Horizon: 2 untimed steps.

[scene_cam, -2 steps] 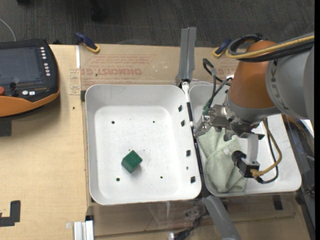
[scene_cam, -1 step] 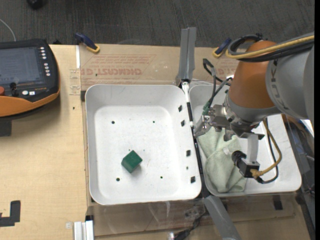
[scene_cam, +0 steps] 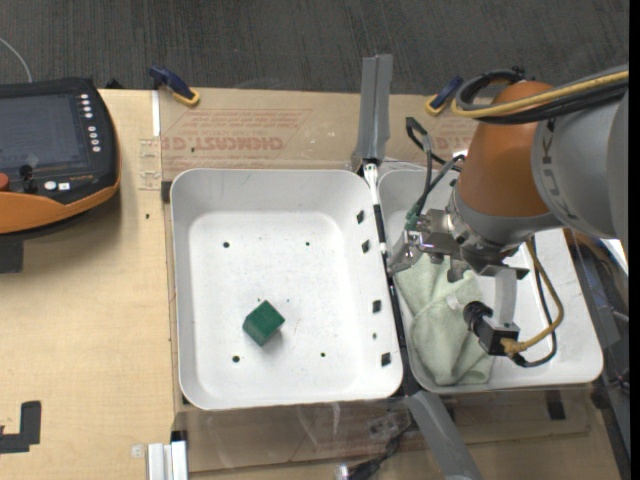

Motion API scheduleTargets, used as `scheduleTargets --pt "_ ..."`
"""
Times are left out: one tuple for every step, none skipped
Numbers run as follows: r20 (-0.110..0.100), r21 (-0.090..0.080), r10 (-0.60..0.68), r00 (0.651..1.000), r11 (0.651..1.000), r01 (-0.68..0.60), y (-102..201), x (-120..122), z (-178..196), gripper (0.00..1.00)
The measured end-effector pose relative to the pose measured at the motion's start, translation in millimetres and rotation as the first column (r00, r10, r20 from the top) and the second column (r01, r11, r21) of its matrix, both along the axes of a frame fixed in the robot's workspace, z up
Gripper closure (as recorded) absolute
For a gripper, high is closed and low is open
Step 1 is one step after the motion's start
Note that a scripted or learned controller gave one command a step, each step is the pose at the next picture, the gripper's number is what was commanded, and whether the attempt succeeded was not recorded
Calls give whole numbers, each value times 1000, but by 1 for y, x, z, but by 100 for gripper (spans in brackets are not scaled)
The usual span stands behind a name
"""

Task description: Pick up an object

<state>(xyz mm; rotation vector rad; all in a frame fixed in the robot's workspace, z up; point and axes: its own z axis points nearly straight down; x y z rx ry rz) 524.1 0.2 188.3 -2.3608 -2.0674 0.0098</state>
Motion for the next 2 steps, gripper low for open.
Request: scheduleTargets --pt "0 -4 -359 933 933 359 1 16 0 0" --pt "-1 -2 -312 950 950 312 -28 -47 1 0"
